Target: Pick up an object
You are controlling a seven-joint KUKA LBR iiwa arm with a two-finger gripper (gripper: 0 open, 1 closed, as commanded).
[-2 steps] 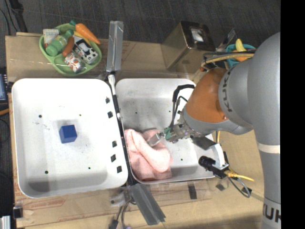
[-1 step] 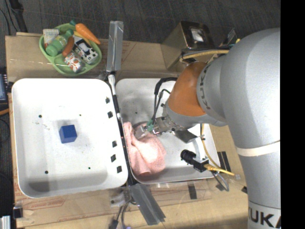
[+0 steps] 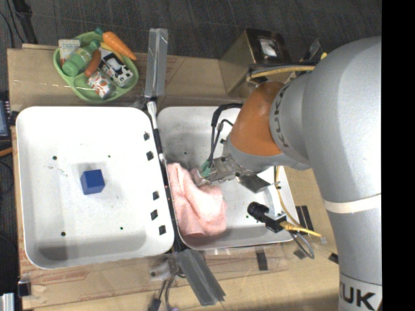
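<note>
Pink cloth (image 3: pixel 196 203) in the right bin (image 3: pixel 188 125) is being met at its upper edge by the hand (image 3: pixel 209 173), so the grasp step seems underway; whether it is clamped cannot be told, and a straight lift is called for next.

Bulky grey arm (image 3: pixel 340 141) — orange band (image 3: pixel 256 128) above the wrist, black cables, "KU" lettering near the base

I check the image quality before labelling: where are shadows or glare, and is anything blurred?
Camera view: even light, sharp focus; soft shadow along the left bin's lower wall; the blue cube is crisp; the arm shades the right bin; the gripper area by the pink cloth is dim.
</note>
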